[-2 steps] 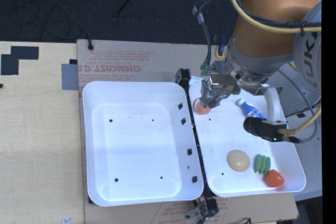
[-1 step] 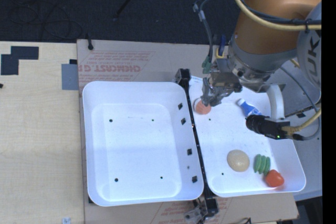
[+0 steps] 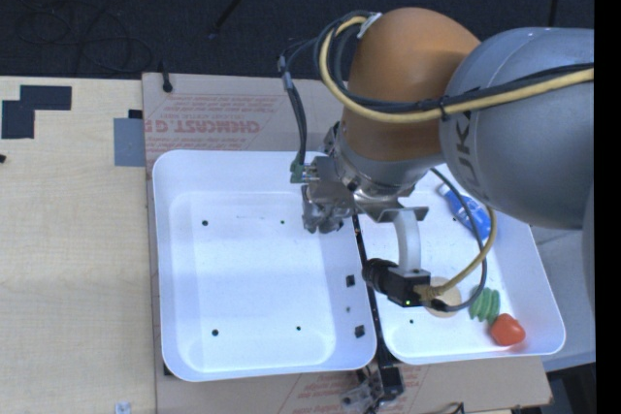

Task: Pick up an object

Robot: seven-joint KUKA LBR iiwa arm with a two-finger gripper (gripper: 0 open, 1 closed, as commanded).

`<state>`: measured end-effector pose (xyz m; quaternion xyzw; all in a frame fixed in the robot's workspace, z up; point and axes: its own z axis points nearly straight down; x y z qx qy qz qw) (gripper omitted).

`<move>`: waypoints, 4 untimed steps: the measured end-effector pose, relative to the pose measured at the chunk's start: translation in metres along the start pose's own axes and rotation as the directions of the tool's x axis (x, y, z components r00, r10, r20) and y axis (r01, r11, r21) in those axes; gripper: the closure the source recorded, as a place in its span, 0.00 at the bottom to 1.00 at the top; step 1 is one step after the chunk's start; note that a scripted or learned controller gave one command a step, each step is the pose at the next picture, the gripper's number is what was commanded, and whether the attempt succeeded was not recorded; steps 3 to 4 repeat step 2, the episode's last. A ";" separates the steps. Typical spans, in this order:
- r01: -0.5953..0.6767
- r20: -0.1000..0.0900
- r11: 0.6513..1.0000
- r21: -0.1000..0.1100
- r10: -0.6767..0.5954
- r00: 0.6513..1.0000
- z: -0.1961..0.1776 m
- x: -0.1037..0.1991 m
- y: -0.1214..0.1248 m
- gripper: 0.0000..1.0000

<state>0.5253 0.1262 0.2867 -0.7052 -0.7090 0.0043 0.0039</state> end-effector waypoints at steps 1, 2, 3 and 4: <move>-0.005 0.001 1.000 -0.003 0.005 1.000 -0.014 -0.005 0.001 1.00; -0.012 0.003 1.000 0.001 0.012 1.000 0.078 -0.073 0.003 1.00; -0.012 0.003 1.000 0.001 0.012 1.000 0.078 -0.073 0.003 1.00; -0.012 0.003 1.000 0.001 0.012 1.000 0.078 -0.073 0.003 1.00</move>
